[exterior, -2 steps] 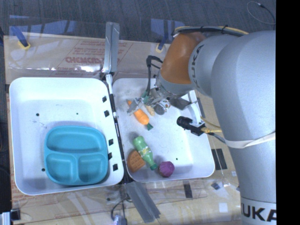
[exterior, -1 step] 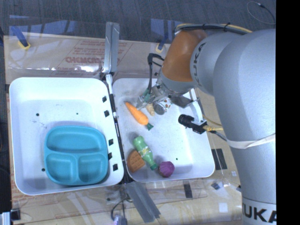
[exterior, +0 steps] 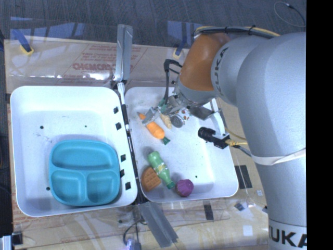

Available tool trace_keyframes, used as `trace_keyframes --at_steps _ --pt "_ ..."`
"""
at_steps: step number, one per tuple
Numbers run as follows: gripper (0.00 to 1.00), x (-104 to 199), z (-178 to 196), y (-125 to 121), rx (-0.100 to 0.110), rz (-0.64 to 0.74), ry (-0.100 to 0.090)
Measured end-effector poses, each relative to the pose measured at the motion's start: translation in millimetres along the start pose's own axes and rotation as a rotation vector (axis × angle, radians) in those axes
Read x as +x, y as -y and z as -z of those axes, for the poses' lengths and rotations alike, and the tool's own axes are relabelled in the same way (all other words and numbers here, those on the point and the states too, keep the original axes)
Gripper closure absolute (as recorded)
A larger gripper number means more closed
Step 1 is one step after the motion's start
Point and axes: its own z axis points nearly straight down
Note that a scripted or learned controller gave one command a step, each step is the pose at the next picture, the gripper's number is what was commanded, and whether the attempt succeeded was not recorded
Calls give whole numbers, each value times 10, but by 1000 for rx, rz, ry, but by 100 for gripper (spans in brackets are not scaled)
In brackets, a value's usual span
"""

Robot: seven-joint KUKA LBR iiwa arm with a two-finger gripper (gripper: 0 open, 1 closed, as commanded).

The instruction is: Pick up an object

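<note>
The arm (exterior: 260, 87) reaches in from the right and bends down over the right bin (exterior: 218, 184), its orange band (exterior: 200, 61) above the wrist. The gripper (exterior: 169, 113) hangs low near the bin's upper left part, just above and right of the carrot (exterior: 155, 130); whether it is open or closed, I cannot tell. A green bottle (exterior: 160, 168) lies near the bin's front, touching a brown cookie (exterior: 151, 178) on its left, with a purple ball (exterior: 184, 187) just beside its lower end. The left bin (exterior: 31, 108) holds a blue tray (exterior: 83, 172).
</note>
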Motion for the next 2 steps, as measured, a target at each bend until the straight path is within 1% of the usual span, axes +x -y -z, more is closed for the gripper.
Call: trace_keyframes --at_steps 1,2 --pt "0 70 -309 224 20 -67 -15" --pt "100 68 -208 219 21 -63 -15"
